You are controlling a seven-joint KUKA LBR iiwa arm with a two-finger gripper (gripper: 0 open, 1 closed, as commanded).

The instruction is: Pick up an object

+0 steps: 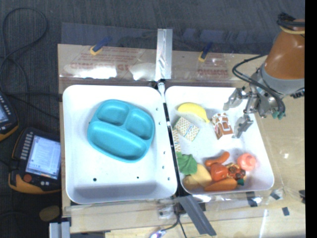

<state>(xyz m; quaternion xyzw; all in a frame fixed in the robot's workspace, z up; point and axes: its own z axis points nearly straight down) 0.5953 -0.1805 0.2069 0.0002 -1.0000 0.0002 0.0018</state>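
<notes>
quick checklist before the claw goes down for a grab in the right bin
1. Claw open: ok, the claw shows its two fingers spread apart.
2. Claw free of load: ok, nothing sits between the fingers.
3. Claw over the right bin: ok, it hangs above the upper right part.
4. Target close by: ok, the small red and white block lies just left of the claw, apart from the yellow piece.
5. Claw centred on the block: not ok, it sits to the block's right.
6. Height above the block: cannot tell from this slanted view.
</notes>
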